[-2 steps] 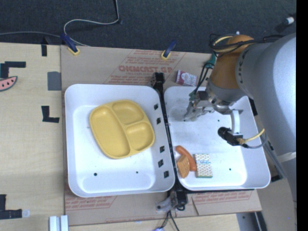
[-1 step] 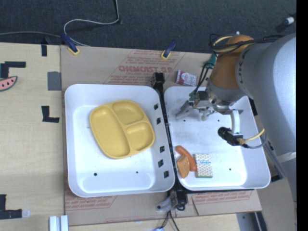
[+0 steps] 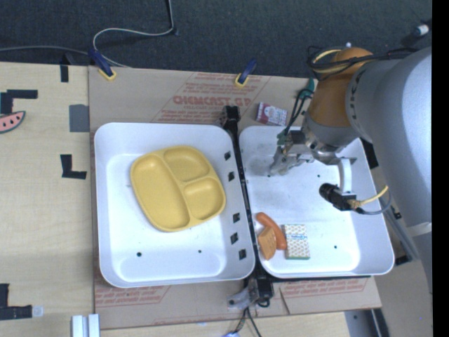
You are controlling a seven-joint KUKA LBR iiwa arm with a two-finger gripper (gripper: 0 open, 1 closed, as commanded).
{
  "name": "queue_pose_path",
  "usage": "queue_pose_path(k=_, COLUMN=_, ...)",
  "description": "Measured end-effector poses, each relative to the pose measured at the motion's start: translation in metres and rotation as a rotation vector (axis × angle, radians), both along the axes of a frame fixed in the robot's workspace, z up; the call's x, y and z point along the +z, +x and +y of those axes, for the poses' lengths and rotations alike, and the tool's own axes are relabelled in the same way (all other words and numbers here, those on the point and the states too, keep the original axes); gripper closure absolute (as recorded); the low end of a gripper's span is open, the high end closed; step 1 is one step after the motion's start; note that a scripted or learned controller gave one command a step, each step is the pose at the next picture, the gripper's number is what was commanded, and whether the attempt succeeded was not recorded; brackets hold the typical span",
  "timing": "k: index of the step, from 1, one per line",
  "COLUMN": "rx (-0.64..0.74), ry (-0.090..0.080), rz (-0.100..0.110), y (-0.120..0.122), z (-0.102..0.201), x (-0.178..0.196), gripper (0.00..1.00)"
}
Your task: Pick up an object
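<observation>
In the right bin [image 3: 365,258] an orange carrot-like piece [image 3: 267,222] lies on a tan cracker-like piece [image 3: 267,241] near the front left corner. A small square sponge with a patterned top [image 3: 297,241] rests just to their right. My gripper [image 3: 278,164] hangs over the back left part of that bin, fingers pointing down at bare white floor, well behind those objects. Nothing shows between its fingers. A yellow divided plate [image 3: 177,186] lies in the left bin [image 3: 119,258].
A small dark red packet [image 3: 269,114] lies on the cardboard behind the right bin. A black divider with clips [image 3: 237,188] runs between the bins. The big grey arm covers the right bin's far right side. A black connector with a yellow cable [image 3: 338,196] hangs over that bin.
</observation>
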State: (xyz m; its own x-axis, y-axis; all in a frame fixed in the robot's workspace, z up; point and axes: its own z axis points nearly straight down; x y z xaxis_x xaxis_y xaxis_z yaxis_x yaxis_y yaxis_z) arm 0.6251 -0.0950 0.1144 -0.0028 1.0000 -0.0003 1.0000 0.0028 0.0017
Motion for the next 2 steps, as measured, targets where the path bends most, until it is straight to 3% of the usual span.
queue_pose_path(k=1, rx=0.0, ry=0.0, rz=0.0, y=0.0, z=0.0, x=-0.0001, gripper=0.0)
queue_pose_path(k=2, rx=0.001, ry=0.001, rz=0.001, y=-0.0002, z=0.0007, x=0.009, gripper=1.0)
